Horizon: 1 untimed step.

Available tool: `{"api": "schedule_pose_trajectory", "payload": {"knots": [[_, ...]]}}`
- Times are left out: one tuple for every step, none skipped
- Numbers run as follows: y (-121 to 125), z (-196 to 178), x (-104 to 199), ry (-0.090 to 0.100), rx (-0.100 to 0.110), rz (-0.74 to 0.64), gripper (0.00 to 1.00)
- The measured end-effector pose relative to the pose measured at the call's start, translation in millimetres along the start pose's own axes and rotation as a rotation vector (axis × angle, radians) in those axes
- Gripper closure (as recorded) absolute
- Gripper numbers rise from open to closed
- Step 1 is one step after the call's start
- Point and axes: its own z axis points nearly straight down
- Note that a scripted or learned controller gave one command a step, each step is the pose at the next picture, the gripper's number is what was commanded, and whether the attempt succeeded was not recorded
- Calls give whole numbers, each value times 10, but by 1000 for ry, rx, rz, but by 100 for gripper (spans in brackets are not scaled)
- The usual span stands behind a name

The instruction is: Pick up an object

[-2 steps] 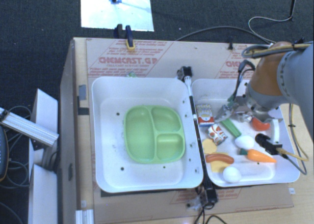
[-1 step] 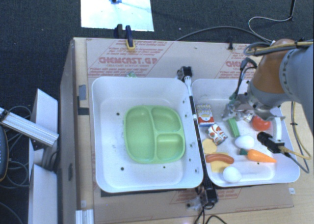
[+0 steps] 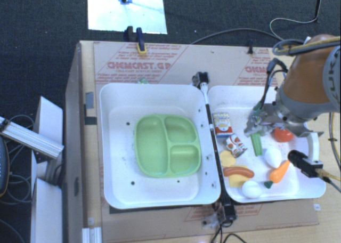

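White egg (image 3: 250, 189) at near edge of right bin (image 3: 314, 191): nearest candidate, probably light hard plastic, round and slippery, liable to squirt out of a two-finger pinch.

Likelier target: green stick (image 3: 257, 144), mid-bin, lying just below gripper (image 3: 254, 126) and pointing toward near edge. Judged light, stiff and narrow. Take hold across the short width near mid-length; avoid the ends, where tipping is likely.

Gripper state: cannot tell; hidden under wrist and cabling. Nothing seen held.

Close neighbours:
- Red-and-white can (image 3: 235, 145), just beside the stick on the divider side; risk of a nudge on descent.
- Second white egg (image 3: 272, 156), just beside the stick toward the right edge.
- Red tomato (image 3: 283, 135), near the wrist, toward the right edge.
- Yellow piece (image 3: 228, 159) and sausage (image 3: 238, 171), toward the near edge by the divider.
- Carrot (image 3: 279, 171), near the near right corner.
- Small carton (image 3: 221, 122), toward the far edge by the divider.

Left bin (image 3: 114, 130): green divided tray (image 3: 168, 146) at centre.
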Motion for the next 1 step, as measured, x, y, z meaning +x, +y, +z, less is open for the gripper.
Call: {"api": "schedule_pose_trajectory", "payload": {"knots": [[-465, -480, -95, -1, 1, 3, 100]]}}
